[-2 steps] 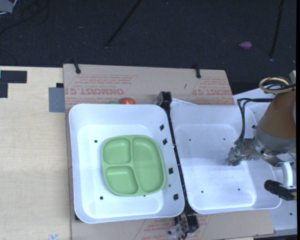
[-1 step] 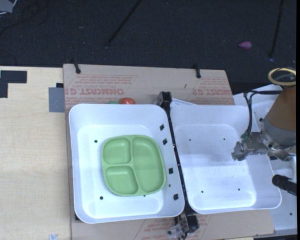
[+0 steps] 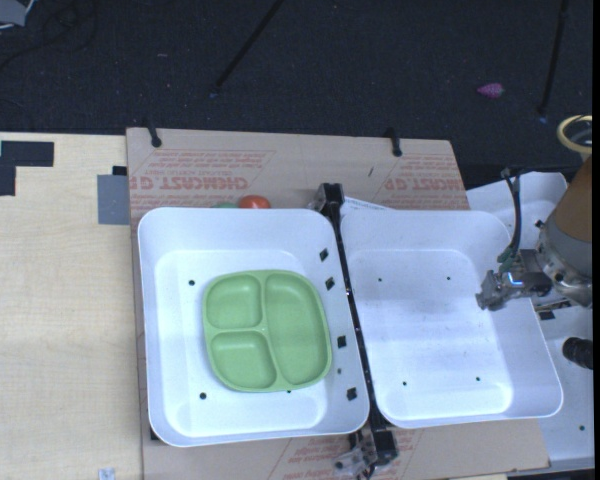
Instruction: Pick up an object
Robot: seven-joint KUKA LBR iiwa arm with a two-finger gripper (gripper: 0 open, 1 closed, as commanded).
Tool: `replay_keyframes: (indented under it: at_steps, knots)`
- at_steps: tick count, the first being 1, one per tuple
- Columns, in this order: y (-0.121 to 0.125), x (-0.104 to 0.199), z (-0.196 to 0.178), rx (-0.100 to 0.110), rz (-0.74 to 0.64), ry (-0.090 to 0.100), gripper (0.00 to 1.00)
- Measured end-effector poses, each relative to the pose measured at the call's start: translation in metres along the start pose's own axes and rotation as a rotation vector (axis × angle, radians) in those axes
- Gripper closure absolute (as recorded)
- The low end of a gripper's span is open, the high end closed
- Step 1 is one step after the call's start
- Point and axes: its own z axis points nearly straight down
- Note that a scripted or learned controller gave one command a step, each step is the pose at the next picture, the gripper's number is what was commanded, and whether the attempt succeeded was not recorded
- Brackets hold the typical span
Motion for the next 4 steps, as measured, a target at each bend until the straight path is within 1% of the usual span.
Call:
replay_keyframes:
  at_steps: [1, 2, 3, 4]
  knots:
    - [-0.003, 0.005, -0.045, -0.001, 0.000, 0.000, 1.00]
    - [0.008, 0.057, -0.053, 0.002, -0.004, 0.002, 1.00]
    - [0.012, 0.113, -0.056, 0.004, -0.005, 0.004, 1.00]
    - [0.024, 0.169, -0.041, 0.007, -0.004, 0.003, 1.00]
